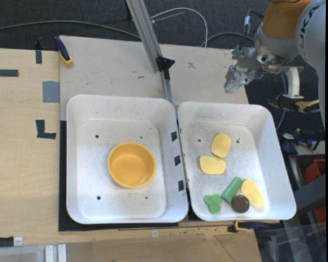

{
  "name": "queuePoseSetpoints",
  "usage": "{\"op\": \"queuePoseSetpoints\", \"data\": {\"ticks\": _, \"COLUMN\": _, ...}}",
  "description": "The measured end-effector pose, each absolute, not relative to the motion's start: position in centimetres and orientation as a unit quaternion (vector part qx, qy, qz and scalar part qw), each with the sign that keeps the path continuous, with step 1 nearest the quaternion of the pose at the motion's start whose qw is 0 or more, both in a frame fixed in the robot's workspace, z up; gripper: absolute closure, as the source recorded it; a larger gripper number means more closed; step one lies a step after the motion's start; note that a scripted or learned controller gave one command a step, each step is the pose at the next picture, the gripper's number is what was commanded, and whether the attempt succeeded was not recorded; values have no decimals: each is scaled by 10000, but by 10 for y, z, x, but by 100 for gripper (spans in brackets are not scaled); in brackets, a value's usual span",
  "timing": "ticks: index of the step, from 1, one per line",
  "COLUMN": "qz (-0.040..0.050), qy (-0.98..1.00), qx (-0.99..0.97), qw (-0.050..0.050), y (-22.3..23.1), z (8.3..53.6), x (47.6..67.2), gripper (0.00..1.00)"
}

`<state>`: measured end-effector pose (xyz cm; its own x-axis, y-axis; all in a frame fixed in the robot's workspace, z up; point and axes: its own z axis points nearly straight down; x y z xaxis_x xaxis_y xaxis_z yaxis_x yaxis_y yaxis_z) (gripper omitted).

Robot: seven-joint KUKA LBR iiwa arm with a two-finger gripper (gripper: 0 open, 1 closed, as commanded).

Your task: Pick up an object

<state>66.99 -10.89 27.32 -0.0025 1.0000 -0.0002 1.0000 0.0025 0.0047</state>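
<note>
Overhead, gripper [234,82] beyond right bin [273,125] rim

Yellow-handled clamp [64,52] on bench [109,64], grey pole [145,26]

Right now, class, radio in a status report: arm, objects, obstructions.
Gripper above bench, beyond right bin's far rim, holding nothing. Yellow pieces, green cylinder, brown ball untouched in right bin. Yellow bowl in left bin. Nothing in the way.
</note>
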Motion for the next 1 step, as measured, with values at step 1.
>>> {"op": "queuePoseSetpoints", "data": {"ticks": 1, "qz": -7, "qy": 7090, "qx": 7053, "qw": -15, "y": -54, "z": 259, "x": 642, "gripper": 100}}
